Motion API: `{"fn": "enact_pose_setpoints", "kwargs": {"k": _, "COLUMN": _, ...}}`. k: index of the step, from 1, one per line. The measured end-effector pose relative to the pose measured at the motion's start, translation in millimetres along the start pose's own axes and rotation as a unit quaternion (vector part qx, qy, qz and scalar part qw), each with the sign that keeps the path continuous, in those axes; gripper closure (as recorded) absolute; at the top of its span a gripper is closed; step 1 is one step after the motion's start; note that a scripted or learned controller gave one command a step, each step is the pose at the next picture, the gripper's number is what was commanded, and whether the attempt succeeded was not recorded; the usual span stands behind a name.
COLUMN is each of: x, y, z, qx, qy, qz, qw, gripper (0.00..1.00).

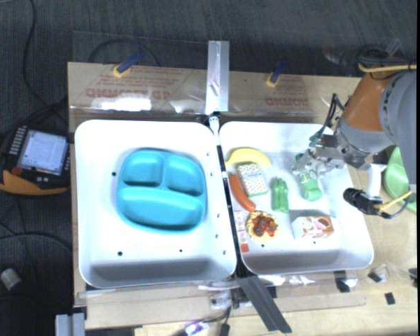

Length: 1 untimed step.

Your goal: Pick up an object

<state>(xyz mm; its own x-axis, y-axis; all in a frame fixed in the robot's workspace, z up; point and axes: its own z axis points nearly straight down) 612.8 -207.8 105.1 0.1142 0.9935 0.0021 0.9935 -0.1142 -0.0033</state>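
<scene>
I see the jaws [312, 165] clamped on a green bottle [310, 185], its long axis pointing straight down-frame.

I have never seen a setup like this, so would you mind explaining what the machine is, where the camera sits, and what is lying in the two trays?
This is one picture from a fixed camera above the bench, looking down at a slant. The grey arm with an orange band is a robot reaching in from the right. Its tool hangs over the right bin, just above a small green bottle; I cannot tell whether it grips anything. That bin also holds a banana, a sausage, a second green bottle, a patterned packet, a pizza slice and a white packet, all apparently toy food. The left bin holds a blue divided plate.
</scene>
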Motion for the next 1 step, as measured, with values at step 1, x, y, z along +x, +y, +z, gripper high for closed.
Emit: {"fn": "enact_pose_setpoints", "kwargs": {"k": 1, "x": 20.9, "y": -37.7, "z": -95.2, "qx": 0.000, "qy": -0.002, "qz": 0.039, "qw": 0.9992, "gripper": 1.00}}
